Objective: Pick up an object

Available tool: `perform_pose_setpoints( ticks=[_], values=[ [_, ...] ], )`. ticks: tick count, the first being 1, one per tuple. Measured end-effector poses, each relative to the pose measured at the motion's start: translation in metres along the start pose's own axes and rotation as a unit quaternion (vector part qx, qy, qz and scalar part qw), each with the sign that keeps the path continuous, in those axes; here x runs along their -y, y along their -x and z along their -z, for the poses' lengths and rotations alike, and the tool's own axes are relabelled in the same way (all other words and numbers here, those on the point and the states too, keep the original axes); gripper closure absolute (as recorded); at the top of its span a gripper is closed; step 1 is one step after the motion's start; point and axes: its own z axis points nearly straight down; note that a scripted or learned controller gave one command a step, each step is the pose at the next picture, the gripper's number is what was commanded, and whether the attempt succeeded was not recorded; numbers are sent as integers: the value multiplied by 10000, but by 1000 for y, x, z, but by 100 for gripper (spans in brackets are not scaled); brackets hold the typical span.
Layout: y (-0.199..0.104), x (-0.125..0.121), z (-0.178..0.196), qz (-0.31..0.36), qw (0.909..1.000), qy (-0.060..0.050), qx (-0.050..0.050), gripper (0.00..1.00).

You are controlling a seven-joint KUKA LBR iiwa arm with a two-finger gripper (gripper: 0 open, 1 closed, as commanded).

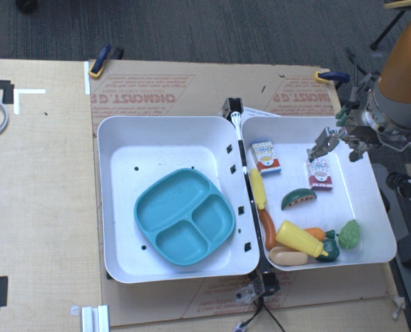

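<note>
White plastic bins sit side by side on the worktop [39, 206], over a sheet of brown cardboard [164, 92]. The left bin [115, 185] holds a turquoise divided plate [185, 216]. The right bin [371, 199] holds the small things: a red and white carton [266, 157] near its far left corner, a second red and white carton [320, 175] further right, a watermelon slice [298, 198] in the middle, a corn cob [258, 189] along the left wall, and a cluster at the near edge made of a yellow bottle [299, 238], a sausage [267, 228], a bread roll [287, 257], a carrot [316, 233] and a green vegetable [349, 234]. The hand [324, 144] hangs just above the second carton, at the far right part of the right bin; whether its fingers are apart or together I cannot tell, and nothing is visibly between them.
</note>
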Motion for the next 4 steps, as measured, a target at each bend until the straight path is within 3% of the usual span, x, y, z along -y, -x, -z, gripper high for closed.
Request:
perform_pose_setpoints(
  ticks=[1, 2, 3, 4],
  values=[
    [24, -9, -108, 496, 9988, 3, -1, 0],
    [79, -50, -183, 1148, 9934, 11, 3, 0],
    [80, -51, -173, 1135, 9935, 23, 12, 100],
    [33, -49, -85, -926, 9957, 3, 2, 100]
  ],
)
